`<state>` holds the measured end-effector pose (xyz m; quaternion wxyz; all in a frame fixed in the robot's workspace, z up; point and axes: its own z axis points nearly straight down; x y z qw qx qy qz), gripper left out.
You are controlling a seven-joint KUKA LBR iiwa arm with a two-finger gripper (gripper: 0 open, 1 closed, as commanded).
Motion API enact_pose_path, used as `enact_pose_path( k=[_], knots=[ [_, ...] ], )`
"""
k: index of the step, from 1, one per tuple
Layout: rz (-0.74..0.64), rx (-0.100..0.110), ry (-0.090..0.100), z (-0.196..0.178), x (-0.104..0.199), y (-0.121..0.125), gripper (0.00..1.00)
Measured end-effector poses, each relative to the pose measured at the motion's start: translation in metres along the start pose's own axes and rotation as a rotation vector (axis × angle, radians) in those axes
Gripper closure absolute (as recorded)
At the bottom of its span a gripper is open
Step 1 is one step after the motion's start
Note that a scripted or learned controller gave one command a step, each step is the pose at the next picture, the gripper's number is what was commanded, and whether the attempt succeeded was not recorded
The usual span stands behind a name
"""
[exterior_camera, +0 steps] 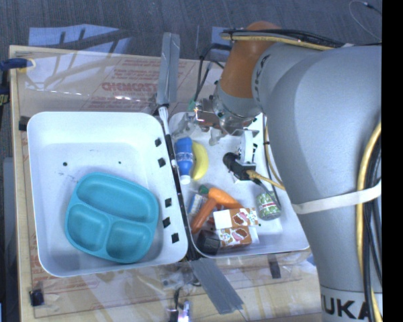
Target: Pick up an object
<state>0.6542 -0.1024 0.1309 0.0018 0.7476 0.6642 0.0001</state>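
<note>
Bottle [184,156]: white with a blue label, lying lengthwise against the right bin's left wall, in the far half of that bin, cap end toward the near side.
Yellow fruit [201,162]: curved, banana-like, touching the bottle's right side.
Orange carrot [212,202]: slanted across the middle of the right bin, just nearer than the bottle and the fruit.
Packet [236,225]: red, brown and white box lying flat, its left end against the carrot's lower part.
Green lump [269,206]: small and speckled, right of the packet, at the edge of the arm's bulk.
Dark item [207,243]: at the near left corner of the right bin, partly under the packet; its kind cannot be told.
Claw [218,130]: low over the far end of the right bin, just beyond the bottle and the fruit; open or closed cannot be told, and nothing is seen held in it.
Arm [322,126]: grey, with an orange band [242,72] above the wrist, covering the right bin's right side.
Right bin [255,250]: white, shallow, holding all the small things.
Left bin [87,139]: white, holding a teal divided tray [111,217] near its front.
Counter [67,86]: pale, carrying both bins side by side.
</note>
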Motion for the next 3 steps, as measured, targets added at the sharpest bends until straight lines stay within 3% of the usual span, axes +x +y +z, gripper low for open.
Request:
enact_pose_path(
  k=[1,2,3],
  knots=[
    [-0.033,-0.009,-0.009,0.034,-0.013,-0.016,0.0],
    [-0.04,-0.011,-0.006,0.022,-0.01,-0.015,1.0],
    [-0.024,0.003,0.002,-0.062,0.014,0.001,1.0]
  ],
)
